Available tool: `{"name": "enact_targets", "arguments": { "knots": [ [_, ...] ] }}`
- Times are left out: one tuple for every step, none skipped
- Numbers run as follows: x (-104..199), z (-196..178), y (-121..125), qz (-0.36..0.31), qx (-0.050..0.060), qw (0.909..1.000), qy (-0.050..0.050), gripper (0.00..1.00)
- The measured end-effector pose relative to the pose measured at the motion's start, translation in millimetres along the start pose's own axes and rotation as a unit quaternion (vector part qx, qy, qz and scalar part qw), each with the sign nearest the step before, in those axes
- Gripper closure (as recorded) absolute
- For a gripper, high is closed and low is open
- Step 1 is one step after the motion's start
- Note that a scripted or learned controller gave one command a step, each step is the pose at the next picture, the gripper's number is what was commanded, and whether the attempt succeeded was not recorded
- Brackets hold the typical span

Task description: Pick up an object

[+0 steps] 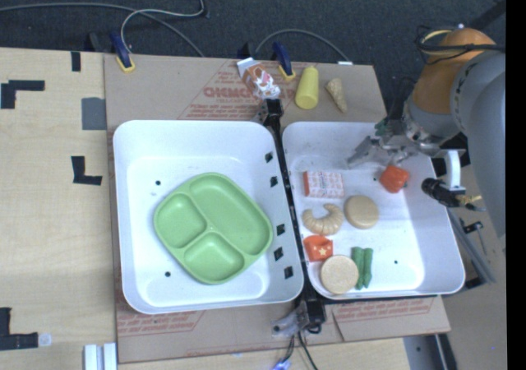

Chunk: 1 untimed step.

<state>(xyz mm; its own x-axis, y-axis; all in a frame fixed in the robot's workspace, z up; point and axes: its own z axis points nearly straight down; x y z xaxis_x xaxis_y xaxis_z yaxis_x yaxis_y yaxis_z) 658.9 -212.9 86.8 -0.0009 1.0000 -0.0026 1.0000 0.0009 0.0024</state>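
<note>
Lying along the near edge of the right bin [436, 278] are a round tan disc [338, 273] and, just beside it on the right, a green bean pod [362, 266]. A small orange-red piece [317, 247] touches the disc's far-left side. Beyond these sit a croissant [322, 217] and a round biscuit [361, 211], side by side near the bin's middle. Farther still, a pink-and-white packet [324, 183] lies near the bin's left wall.

The left bin [136, 196] carries a green divided plate [213, 227], set toward its near right part and turned at an angle to the walls.

Toward the right bin's far right corner, a red block [394, 178] rests on the bin floor. The claw [380, 149] hangs just beyond it, its grey fingers [362, 151] spread apart and pointing leftward, with nothing between them; whether they touch the block cannot be told. The arm [460, 80] rises behind at the right edge.

On the tabletop [49, 196] past the bins' far edge, a brown cardboard sheet [164, 89] carries a small carton [257, 77], a yellow bottle [306, 87] and a tan cone [337, 94] in a row.
</note>
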Motion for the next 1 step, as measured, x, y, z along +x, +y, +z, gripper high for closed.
{"name": "enact_targets", "arguments": {
  "knots": [
    [-11.1,-0.5,-43.3,0.000,-0.001,1.0000,0.000,0.00]
  ]
}}
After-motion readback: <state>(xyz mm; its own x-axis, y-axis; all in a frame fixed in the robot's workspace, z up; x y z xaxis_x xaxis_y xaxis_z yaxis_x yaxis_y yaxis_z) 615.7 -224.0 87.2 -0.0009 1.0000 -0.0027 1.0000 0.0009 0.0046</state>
